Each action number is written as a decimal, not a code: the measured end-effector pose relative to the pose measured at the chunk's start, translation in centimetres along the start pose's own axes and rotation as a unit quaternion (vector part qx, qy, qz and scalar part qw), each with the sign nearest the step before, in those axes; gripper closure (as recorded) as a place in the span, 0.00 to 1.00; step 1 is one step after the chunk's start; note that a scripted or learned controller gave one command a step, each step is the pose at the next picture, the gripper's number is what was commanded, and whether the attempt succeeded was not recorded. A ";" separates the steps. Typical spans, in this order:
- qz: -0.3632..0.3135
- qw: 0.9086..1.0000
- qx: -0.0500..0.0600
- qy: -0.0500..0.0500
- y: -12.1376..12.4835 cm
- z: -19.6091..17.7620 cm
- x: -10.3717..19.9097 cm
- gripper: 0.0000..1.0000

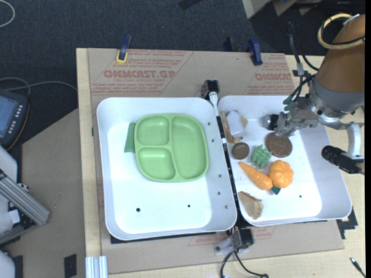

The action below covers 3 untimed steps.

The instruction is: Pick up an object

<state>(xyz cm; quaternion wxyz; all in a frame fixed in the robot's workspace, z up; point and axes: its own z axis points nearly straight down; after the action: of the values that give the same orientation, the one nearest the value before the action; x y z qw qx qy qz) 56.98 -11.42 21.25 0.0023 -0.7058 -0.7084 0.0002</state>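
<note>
end effector (282, 126) over brown disc (279, 145), rt bin (330, 198)

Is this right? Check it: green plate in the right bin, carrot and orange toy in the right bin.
One error. The camera view shows the green plate in the left bin. The carrot and orange toy do lie in the right bin.

lab | clamped cardboard bench (174, 68) | loose cables (35, 86) | bins (116, 155)

I see the hand (282, 126) low in the right bin (324, 204), just above a brown disc (279, 145); carrot (255, 175) and orange pepper (281, 173) lie nearby (the green divided plate (171, 147) sits in the left bin (116, 172)).
</note>
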 end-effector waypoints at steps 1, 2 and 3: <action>0.000 1.000 -0.001 0.000 -1.7 -0.8 3.9 1.00; -0.001 1.000 0.000 0.000 -4.2 -1.1 9.8 1.00; 0.001 1.000 0.000 -0.001 -4.9 -1.0 11.0 1.00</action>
<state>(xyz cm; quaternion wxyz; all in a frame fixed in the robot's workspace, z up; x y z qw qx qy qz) 52.08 -0.47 22.30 0.0016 -0.7065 -0.7078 0.0005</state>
